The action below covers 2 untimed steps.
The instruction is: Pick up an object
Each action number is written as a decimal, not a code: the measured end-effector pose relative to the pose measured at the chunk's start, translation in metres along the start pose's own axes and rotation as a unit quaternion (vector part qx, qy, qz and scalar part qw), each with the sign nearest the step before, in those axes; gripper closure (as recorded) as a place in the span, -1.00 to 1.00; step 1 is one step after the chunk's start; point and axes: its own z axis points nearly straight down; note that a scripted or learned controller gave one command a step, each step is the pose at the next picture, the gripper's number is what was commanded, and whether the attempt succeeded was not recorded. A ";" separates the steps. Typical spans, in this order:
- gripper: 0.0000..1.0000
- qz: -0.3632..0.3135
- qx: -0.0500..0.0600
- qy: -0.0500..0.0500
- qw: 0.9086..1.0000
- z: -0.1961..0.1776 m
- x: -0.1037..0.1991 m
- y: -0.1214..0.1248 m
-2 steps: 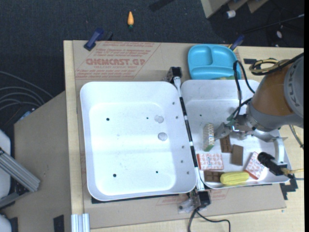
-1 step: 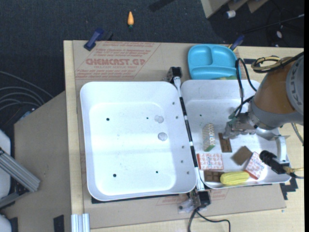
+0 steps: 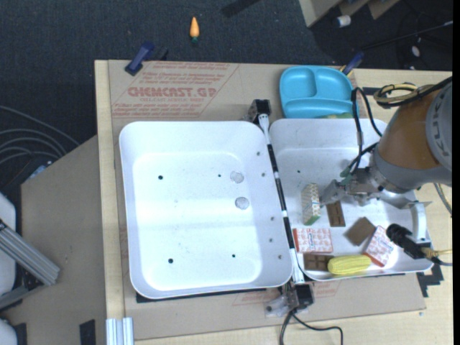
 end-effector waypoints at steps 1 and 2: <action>1.00 0.000 -0.001 0.000 1.000 -0.010 0.000 0.000; -1.00 0.000 -0.001 0.000 1.000 -0.010 0.000 0.000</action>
